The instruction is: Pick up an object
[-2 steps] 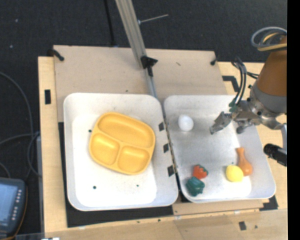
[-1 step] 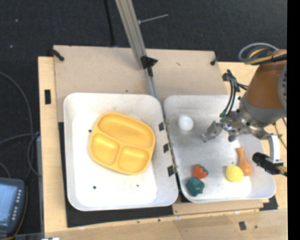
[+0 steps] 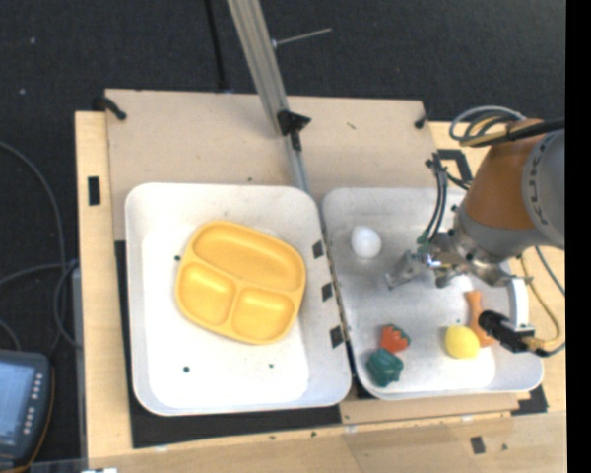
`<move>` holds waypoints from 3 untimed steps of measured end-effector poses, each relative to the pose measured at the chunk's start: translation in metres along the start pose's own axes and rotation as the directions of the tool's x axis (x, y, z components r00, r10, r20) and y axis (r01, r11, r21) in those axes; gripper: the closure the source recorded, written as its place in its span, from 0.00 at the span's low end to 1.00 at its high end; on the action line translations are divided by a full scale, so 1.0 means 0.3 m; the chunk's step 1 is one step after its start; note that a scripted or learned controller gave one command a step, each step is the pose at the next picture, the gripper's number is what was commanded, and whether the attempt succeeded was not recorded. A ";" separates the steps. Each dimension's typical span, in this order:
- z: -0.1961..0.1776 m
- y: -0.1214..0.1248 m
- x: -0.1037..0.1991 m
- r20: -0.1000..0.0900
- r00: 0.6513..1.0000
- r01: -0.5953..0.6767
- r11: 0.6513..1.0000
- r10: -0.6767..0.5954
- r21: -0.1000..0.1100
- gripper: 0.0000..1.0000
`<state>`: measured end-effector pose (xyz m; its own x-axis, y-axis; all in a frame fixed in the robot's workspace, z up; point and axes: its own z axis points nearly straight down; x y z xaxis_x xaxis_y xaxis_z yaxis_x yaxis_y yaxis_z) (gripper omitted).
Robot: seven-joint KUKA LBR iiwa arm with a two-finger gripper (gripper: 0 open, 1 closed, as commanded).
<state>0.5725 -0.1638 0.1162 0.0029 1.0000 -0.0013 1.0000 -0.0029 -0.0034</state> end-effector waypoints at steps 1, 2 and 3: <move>-0.049 0.005 -0.004 0.000 1.000 -0.006 1.000 0.006 -0.007 1.00; -0.199 0.025 -0.016 0.001 1.000 0.003 1.000 -0.003 -0.009 1.00; -0.349 0.035 -0.038 0.001 1.000 0.006 1.000 -0.006 -0.010 1.00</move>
<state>0.5832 -0.1750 0.2207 -0.0032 1.0000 -0.0024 1.0000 0.0032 0.0062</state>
